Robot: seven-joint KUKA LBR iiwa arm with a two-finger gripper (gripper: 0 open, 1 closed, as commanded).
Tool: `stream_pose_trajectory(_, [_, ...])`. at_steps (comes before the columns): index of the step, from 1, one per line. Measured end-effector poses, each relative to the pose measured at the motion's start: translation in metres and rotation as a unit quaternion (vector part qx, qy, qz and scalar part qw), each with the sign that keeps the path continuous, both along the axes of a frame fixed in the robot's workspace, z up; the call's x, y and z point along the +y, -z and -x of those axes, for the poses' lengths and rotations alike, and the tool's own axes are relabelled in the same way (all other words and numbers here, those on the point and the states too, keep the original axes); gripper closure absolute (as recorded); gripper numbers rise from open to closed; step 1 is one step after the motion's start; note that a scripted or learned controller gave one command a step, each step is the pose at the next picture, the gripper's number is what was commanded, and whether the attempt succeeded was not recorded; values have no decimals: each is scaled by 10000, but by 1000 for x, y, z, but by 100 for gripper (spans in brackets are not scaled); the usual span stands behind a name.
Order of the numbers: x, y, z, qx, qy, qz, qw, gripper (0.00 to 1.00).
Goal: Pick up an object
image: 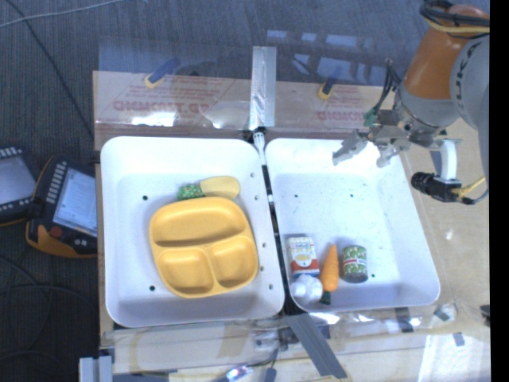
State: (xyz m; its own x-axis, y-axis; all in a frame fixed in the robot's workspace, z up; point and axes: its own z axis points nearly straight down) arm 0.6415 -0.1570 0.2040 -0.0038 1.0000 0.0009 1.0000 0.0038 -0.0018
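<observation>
My gripper (364, 153) hangs over the far edge of the right bin (398, 205), its two grey fingers spread apart with nothing between them. Near that bin's front wall lie a small box with a red and white label (302, 255), an orange carrot (329, 268), a green-labelled can (353, 263) and a pale round object (307, 290). In the left bin (127, 213) sits a yellow divided tray (204, 244), with a yellow banana-like piece (219, 186) and a small green item (189, 191) at its far side.
A handheld pendant (65, 205) lies on the floor left of the bins. A clear panel with taped edges (262, 94) stands behind both bins. A black cable fitting (436, 185) hangs at the arm's right.
</observation>
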Motion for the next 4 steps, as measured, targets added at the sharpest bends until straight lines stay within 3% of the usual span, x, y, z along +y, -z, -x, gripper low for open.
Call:
stream_pose_trajectory(1, [6, 72, 97, 13, 940, 9, 9956, 0])
stream_pose_trajectory(2, [35, 71, 145, 14, 530, 1, 9986, 0])
stream_pose_trajectory(3, [31, 113, 152, -104, 406, 36, 9991, 0])
stream_pose_trajectory(4, [-7, 66, 97, 0, 546, 16, 9985, 0])
